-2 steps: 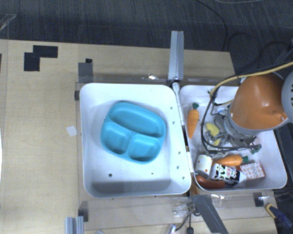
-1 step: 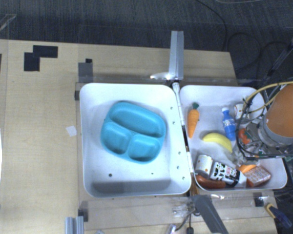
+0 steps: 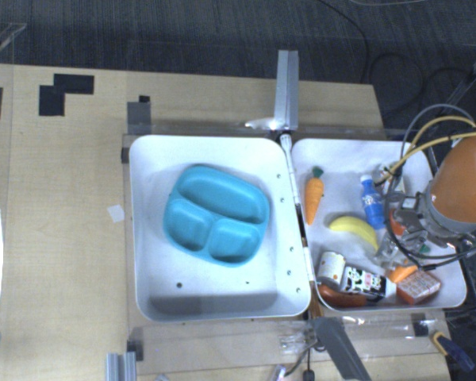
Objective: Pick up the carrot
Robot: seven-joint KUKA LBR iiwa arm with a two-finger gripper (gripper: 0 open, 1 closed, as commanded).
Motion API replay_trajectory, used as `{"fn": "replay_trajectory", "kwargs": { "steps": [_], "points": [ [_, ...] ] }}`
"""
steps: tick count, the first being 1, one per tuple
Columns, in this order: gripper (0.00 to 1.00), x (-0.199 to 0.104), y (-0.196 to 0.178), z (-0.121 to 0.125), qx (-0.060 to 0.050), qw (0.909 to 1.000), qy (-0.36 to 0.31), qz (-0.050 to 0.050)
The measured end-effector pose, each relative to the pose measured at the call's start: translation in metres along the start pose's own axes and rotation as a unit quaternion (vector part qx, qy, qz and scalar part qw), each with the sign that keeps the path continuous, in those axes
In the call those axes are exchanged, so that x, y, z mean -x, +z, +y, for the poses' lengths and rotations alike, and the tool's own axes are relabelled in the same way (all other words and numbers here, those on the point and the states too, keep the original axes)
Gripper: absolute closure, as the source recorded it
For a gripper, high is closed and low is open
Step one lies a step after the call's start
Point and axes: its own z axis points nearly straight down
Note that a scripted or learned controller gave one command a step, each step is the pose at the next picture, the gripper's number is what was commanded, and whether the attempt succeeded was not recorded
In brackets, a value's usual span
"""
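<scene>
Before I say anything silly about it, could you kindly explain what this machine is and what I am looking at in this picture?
This is one camera fixed above a bench, looking down at a slant. Two shallow white bins sit side by side. The left bin holds a blue divided plate. The right bin holds toy groceries: the carrot near the divider, a banana, a blue bottle and some small packets. The grey and orange shape at the right is a robot arm reaching in; its gripper end is lost among cables, so I cannot tell what its state is. The carrot lies apart from it, untouched.

Glossy blue plastic tray [image 3: 216,213]; smooth white bins [image 3: 151,236]; matt wooden bench [image 3: 55,213]; smooth plastic-looking carrot [image 3: 312,198].
</scene>
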Motion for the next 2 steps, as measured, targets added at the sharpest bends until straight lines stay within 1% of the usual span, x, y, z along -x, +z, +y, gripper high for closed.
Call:
{"fn": "replay_trajectory", "kwargs": {
  "steps": [1, 2],
  "points": [
    [1.00, -0.0266, 0.0000, 0.0058, 0.000, 0.9779, -0.209, 0.000],
    [1.00, -0.0172, 0.0000, 0.0134, 0.001, 0.9689, -0.247, 0.004]
  ]
}}
